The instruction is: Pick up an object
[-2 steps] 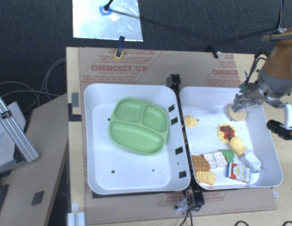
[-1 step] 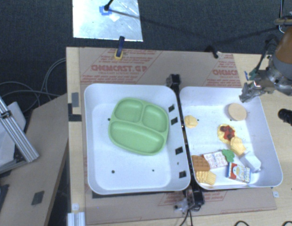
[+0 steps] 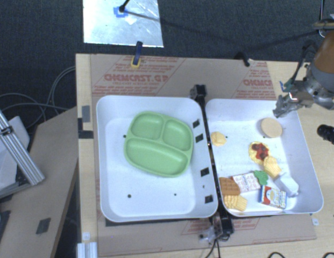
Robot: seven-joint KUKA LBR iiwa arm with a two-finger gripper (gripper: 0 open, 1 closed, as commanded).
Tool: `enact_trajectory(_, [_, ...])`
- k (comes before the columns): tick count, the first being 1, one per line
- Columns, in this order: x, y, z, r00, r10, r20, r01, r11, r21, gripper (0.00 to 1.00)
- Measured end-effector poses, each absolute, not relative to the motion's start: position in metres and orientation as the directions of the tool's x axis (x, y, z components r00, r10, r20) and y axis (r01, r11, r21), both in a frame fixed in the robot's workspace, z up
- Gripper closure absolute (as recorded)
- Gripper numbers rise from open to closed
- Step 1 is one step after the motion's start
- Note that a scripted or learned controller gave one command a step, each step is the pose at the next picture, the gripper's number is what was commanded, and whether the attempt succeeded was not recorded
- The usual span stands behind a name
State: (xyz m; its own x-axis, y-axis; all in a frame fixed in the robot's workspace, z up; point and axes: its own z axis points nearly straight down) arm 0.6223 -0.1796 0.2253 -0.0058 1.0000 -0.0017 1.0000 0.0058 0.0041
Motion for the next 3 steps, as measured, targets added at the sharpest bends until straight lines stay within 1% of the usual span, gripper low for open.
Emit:
enact_trajectory(1, [0.629,-0.136,0.229,-0.009,1.000,0.001,1.000,0.009,0.003,1.00])
enact_trajectory(3, [0.656,-0.037,0.222,-0.010,1.000,0.001,1.000,0.010,0.005,1.00])
